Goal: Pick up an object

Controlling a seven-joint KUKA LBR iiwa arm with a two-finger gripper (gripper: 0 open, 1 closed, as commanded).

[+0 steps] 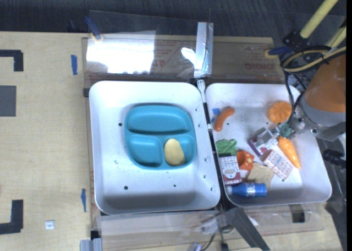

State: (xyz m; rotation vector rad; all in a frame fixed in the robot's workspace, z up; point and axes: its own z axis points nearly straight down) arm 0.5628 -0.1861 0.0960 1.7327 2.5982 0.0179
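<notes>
Carrot [290,152] long axis diagonal, tip lower-right, by gripper [273,133] in right bin [319,189].

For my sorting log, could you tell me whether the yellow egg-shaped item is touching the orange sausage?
Apart. The camera view shows the yellow egg-shaped item on the blue tray in the left bin, the orange sausage in the right bin.

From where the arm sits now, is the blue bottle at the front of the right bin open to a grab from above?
Probably yes. The blue bottle lies on its side at the front of the right bin, nothing on top of it. A cracker and a red packet crowd its far side, so the jaws may catch those.
</notes>
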